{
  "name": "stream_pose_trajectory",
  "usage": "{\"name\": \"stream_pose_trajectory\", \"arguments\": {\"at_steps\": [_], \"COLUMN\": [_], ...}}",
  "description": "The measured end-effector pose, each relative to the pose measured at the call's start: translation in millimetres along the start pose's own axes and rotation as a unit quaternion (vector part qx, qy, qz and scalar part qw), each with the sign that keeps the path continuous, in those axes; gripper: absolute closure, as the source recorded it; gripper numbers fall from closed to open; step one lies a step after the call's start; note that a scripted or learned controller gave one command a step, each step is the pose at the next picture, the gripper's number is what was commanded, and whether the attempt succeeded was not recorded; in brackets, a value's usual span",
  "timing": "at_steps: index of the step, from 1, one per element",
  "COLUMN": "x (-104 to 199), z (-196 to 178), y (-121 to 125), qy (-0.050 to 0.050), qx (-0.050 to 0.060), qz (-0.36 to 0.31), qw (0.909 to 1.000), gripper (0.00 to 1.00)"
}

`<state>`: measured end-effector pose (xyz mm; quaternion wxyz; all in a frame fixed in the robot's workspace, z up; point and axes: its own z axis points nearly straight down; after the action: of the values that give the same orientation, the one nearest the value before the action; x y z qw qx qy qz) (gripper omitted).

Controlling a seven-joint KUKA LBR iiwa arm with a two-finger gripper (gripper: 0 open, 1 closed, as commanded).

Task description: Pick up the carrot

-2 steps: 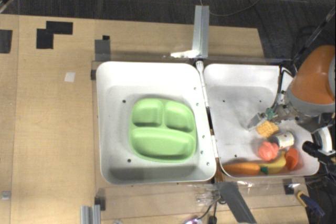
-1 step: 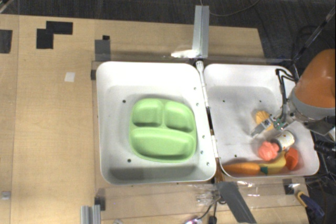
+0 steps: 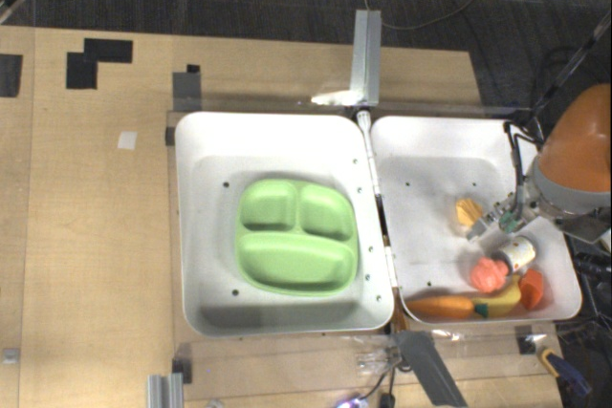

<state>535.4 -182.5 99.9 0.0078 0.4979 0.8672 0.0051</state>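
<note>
Carrot lay along the near wall of the right bin, touching a banana. We judged it light, stiff and smooth, best pinched across its thick middle. The gripper hung near a yellow piece; we could not tell its state.

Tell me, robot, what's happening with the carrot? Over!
Gripper hovering in right bin, near yellow piece. Carrot lying at bin's front wall, untouched. Banana and pink toy crowd its right end.
</note>
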Motion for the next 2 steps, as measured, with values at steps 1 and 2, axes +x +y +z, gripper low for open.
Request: {"name": "stream_pose_trajectory", "arguments": {"at_steps": [1,2], "x": [0,3], "z": [0,12], "y": [0,74], "qy": [0.000,0.001], "qx": [0.000,0.002], "qz": [0.000,-0.085], "qw": [1.0000,0.9964], "gripper": [0.00,0.00]}}
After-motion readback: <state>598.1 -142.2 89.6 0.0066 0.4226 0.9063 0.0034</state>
